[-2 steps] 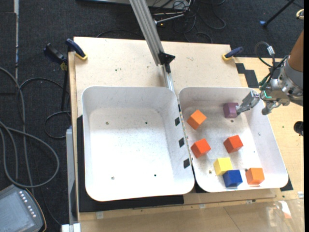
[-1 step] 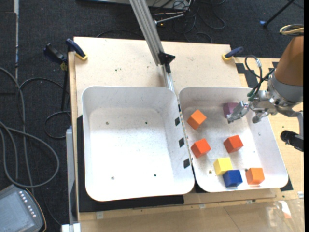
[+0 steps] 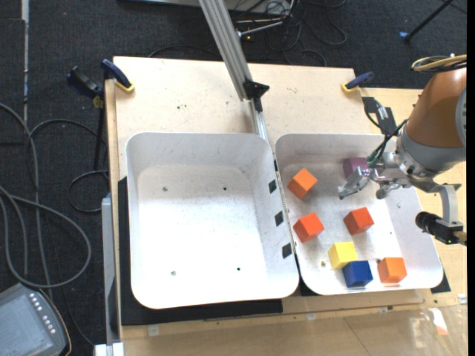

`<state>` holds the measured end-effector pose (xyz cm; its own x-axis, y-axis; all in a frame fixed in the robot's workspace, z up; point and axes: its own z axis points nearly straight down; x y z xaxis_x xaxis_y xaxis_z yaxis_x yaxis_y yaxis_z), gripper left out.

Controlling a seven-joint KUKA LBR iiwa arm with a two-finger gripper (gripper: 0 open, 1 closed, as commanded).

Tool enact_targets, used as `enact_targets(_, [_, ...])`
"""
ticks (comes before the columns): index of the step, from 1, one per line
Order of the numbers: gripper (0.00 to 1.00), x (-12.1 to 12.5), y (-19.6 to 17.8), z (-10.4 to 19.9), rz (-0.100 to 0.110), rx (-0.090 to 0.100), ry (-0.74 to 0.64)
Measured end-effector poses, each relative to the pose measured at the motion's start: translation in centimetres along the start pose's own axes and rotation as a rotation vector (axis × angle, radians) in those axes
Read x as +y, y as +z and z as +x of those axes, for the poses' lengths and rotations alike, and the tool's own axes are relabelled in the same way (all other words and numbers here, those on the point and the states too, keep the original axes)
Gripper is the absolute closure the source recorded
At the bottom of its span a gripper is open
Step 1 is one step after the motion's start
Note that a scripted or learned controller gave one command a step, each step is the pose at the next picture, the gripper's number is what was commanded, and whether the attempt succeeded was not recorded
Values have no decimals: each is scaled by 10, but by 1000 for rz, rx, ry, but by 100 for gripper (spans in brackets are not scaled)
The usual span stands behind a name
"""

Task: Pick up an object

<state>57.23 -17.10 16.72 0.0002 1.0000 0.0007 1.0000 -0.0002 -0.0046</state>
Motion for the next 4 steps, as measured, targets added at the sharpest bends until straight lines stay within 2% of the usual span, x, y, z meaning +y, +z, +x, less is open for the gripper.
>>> enact_targets(1, [0,2,64,3,1,1,0])
enact_targets(2, [100,4,49,2,-6,-2,1])
enact_targets(3, [100,-2,-9,-4,-11,-3,1])
enact_targets(4, [100,6,-60,-12,-12,-4,-2])
